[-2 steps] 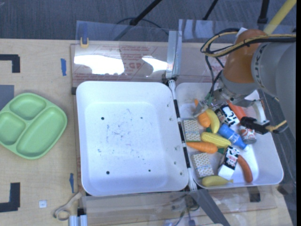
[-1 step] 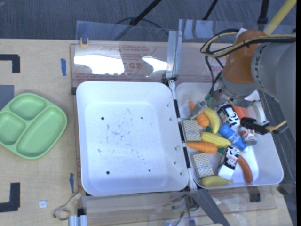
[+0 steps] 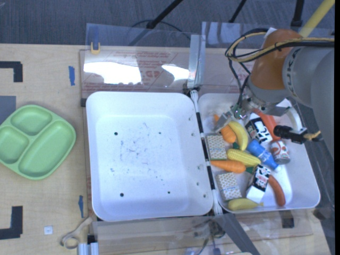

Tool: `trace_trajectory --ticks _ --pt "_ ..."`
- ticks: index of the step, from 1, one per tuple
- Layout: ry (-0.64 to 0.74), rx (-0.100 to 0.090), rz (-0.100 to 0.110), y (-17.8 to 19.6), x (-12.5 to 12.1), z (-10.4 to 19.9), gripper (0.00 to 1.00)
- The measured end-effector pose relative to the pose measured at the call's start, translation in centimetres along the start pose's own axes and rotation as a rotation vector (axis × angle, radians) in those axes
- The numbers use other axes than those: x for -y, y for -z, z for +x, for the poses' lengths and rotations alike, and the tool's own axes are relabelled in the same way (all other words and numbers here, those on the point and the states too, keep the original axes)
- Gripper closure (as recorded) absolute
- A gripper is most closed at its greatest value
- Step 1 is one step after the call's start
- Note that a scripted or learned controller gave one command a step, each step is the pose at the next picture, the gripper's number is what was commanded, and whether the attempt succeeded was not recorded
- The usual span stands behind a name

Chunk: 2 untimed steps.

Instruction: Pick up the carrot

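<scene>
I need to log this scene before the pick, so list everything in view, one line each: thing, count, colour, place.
left bin: 1, white, middle of the bench.
right bin: 1, white, beside the left bin, holding the toy food.
carrot: 1, orange, lying near the right bin's left wall.
corn cob: 1, yellow, just above the carrot.
bananas: 2, yellow, one mid-bin, one at the front wall.
sausage: 1, reddish, front right of the bin.
crackers: 2, tan, along the left wall, second nearer the front.
divided plate: 1, green, far left on the bench.
arm: 1, grey with orange band, over the right bin's back.
gripper: 1, over the bin's back left.
</scene>
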<state>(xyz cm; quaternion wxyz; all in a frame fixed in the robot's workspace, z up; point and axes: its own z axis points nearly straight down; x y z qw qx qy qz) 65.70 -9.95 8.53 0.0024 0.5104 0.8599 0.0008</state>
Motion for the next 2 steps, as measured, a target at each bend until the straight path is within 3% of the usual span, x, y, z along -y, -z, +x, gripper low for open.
trace_trajectory --ticks 1,2 --pt "0.001 0.004 -0.007 1.2 -0.3 0.0 1.00" --pt "0.175 -0.002 0.000 9.9 -4.4 5.6 1.00"
